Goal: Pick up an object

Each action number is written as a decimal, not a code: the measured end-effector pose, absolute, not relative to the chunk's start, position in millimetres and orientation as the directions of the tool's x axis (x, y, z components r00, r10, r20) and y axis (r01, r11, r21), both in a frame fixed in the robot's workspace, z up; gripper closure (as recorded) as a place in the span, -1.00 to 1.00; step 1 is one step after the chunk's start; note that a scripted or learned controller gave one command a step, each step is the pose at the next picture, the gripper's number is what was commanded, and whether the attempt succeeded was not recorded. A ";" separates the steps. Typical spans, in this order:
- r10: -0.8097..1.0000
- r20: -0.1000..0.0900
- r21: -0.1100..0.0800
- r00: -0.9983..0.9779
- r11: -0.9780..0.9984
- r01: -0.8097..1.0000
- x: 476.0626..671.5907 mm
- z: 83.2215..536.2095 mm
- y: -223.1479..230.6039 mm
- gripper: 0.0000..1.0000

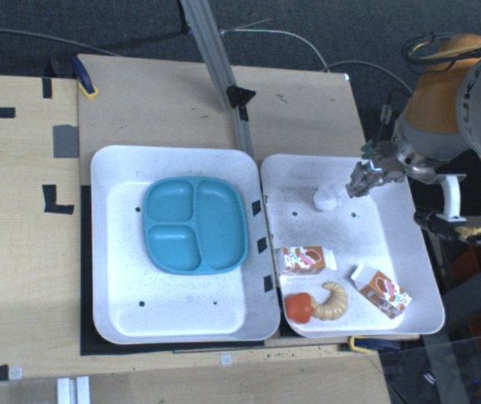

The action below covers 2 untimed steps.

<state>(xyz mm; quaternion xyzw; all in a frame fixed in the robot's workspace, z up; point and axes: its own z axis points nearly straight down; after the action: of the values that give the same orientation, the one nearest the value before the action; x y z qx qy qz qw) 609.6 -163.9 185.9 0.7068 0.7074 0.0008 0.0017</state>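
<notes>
Wooden tabletop point(21, 251) takes up most of the shot, stretching off to the left of the pincer point(363, 178), and on it sit two shallow white bins side by side. The left bin point(114, 310) is well away from the pincer and has a blue divided plate point(196, 225) in it. The right bin point(413, 297) is the one the grey arm point(438, 112) with the orange band reaches over, and the pincer hangs above its far edge area. Can't honestly tell how far open the pincer is from this angle, it's just a dark lump, and I see nothing clamped in it. Just beside it, a bit to the left and toward the camera, is a small pale clear-looking lump point(328, 199), too washed out against the white to say what it is; my guess is that's the target since it's closest. If it's thin plastic it'll be light but slippery and squashy, so I'd grab it across the middle, gently. Farther toward the near end of the bin: a flat snack packet point(306, 260), a little carton point(382, 292) lying on its side, a toy croissant point(333, 302) and, touching it, a red tomato-ish thing point(299, 308). The carton looks stiffest and easiest, take it across the narrow sides.
</notes>
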 end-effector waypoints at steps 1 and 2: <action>1.000 -0.002 0.005 -0.002 0.002 1.000 613.0 242.4 -173.3 1.00; 1.000 0.000 0.000 -0.002 0.002 1.000 613.4 254.0 -172.7 1.00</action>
<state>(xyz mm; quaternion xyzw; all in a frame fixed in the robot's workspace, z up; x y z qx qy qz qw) 613.4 -172.7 254.0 0.7065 0.7077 0.0002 0.0001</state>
